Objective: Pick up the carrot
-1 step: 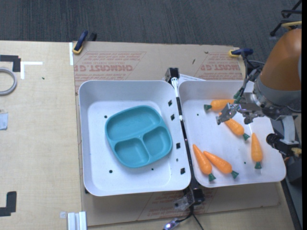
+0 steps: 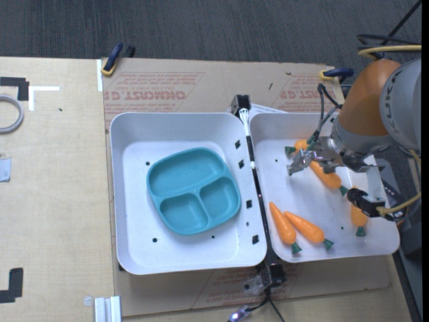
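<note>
Several orange carrots lie in the right white bin (image 2: 322,247). Two of them (image 2: 283,224) (image 2: 305,227) lie side by side near the bin's front, green ends toward the front rim. A third carrot (image 2: 326,176) slants across the middle, right beside my gripper (image 2: 299,161), and its upper end is hidden under the wrist. Another carrot (image 2: 359,216) sits by the right wall. A small orange piece (image 2: 301,143) shows just behind the gripper. The gripper hangs low over the bin's back middle, pointing left.
The left white bin (image 2: 127,200) holds a teal divided plate (image 2: 194,190). Black clips (image 2: 240,103) (image 2: 268,272) join the two bins along their shared wall. The arm's grey and orange body (image 2: 375,106) and cables crowd the right bin's back right corner.
</note>
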